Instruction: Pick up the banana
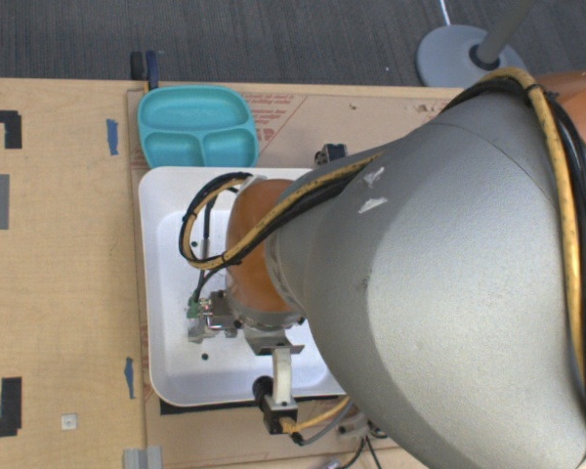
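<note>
Bench layout, for your record. Bin (166,262): sits on the bench (59,262), left of centre in your view. Divided tray (197,125): lies on the bench just behind the bin, touching or nearly touching its far rim. Arm (420,281): reaches in from your right, above the bin, covering most of it.

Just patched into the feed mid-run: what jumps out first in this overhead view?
The grey arm dominates, sweeping in from the right and covering most of the frame, with its orange band and looped yellow-and-black cables hanging over the white bin. Behind the bin, at the top, sits a turquoise divided tray. The wrist end hangs low over the bin's near side; I cannot make out the banana from here.
</note>
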Controlling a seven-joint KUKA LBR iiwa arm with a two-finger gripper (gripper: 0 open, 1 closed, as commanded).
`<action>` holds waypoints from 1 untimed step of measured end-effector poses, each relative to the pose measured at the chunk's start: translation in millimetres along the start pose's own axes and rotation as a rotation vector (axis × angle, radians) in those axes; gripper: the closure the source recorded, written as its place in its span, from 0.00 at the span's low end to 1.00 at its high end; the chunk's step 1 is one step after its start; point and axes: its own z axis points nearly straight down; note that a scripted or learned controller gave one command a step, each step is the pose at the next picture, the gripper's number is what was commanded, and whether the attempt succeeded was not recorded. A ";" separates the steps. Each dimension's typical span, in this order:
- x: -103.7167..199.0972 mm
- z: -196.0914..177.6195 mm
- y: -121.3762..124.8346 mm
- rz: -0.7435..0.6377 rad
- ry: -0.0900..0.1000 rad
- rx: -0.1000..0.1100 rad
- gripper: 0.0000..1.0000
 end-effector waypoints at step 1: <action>3.5 -13.3 19.5 0.477 -0.002 0.002 0.00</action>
